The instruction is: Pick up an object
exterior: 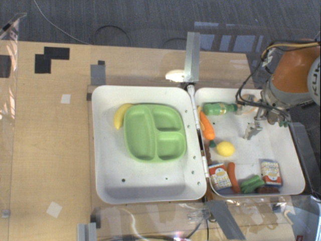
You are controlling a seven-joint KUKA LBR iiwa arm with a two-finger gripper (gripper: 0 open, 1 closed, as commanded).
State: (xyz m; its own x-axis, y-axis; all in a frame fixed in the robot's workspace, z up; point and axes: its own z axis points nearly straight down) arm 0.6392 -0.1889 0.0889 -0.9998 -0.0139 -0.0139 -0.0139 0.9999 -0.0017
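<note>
Am hovering gripper (253, 130) over right bin (296, 157), bare floor beneath, lemon (225, 148) nearest target; jaws possibly slightly apart, honestly cannot tell, nothing visibly held.

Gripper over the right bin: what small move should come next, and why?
Probably a short descent and a shift toward the lemon. The gripper hangs over a bare patch of the right bin with nothing between its fingers, and the lemon sits apart from the carrot and the boxes, so it looks like the easiest grasp.
</note>
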